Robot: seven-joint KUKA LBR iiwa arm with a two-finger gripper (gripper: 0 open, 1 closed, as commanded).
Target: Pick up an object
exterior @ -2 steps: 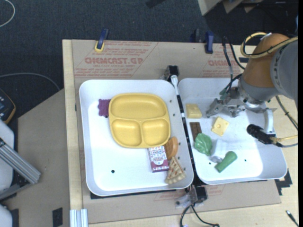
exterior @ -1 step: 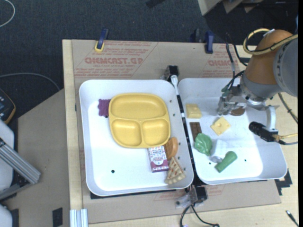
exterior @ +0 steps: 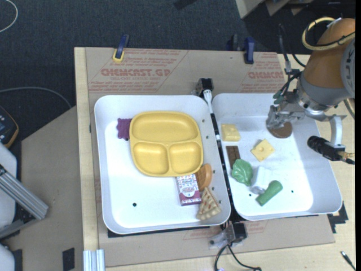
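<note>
A: What's nearest the camera?

B: In the left bin (exterior: 107, 168), a waffle (exterior: 208, 205) and a red box (exterior: 189, 189), then the yellow tray (exterior: 166, 142).

A: And the right bin (exterior: 321, 191)?

B: Green toy (exterior: 269, 192), green leaf (exterior: 243, 171), two cheese pieces (exterior: 263, 150) further back.

A: The gripper (exterior: 280, 119)?

B: Down at a brown disc (exterior: 281, 130) near the back of the right bin; whether it grips it, I cannot tell.

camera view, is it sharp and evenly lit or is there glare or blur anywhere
Camera view: light is soft and even, with faint shadows beside the yellow plate and under the gripper; the white bins are bright with little surface detail but no hard glare; focus is moderate, so the print on the small red box can't be read, and the arm looks slightly soft.
</note>
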